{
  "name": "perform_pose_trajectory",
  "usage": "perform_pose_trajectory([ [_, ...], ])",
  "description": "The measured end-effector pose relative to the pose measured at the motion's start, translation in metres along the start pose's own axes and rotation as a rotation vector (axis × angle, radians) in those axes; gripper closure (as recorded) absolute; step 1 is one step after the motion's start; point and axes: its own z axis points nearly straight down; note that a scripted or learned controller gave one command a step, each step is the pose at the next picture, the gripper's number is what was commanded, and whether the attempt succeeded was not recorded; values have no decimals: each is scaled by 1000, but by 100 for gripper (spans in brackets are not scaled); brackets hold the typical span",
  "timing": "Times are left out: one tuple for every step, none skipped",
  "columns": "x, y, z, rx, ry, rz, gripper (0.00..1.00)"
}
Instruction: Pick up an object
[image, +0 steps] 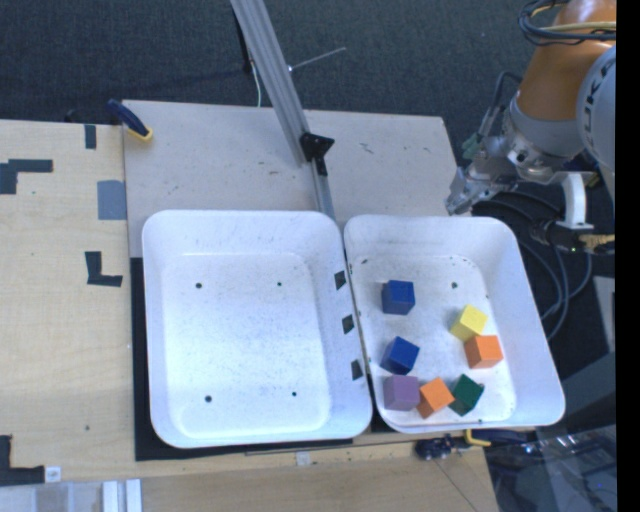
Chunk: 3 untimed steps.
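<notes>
Grey end effector (462, 197) above right bin's (520, 262) far rim

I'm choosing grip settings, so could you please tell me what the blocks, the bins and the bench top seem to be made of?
Blocks, e.g. the yellow block: probably painted wood or hard plastic; flat matte colour, crisp edges, no glare.
Right bin and left bin: likely thin moulded plastic; smooth white walls, rounded corners, dark scuff speckles.
Bench top: looks like pale wood or plywood; faint grain, matte.

Even, soft overhead light; faint shadows; slightly blurry, grainy; white bins (240, 225) bright.
</notes>
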Motion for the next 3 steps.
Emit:
perform_pose_trajectory([
  [59,-1,-6,0,1,-1,100],
  [122,-5,-4,2,1,-2,100],
  [167,-2,-2,1,0,0,100],
])
